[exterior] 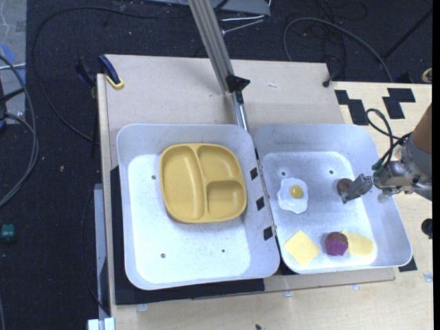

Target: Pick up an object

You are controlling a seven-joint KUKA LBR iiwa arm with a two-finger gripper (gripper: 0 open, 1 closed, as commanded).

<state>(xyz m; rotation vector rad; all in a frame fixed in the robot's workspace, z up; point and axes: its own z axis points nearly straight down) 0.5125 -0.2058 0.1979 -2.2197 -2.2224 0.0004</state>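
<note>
Arm status: reaching in from the right, wrist low.
I see the grey arm extended leftward with its wrist roughly level; the dark gripper points left, nothing visible between its tips. I cannot confirm how far they are parted.

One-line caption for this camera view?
Pincer over right bin holding fried egg, cheese; yellow tray left.

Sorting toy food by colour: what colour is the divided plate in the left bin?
Yellow: the divided plate, seen in the camera view.
</note>
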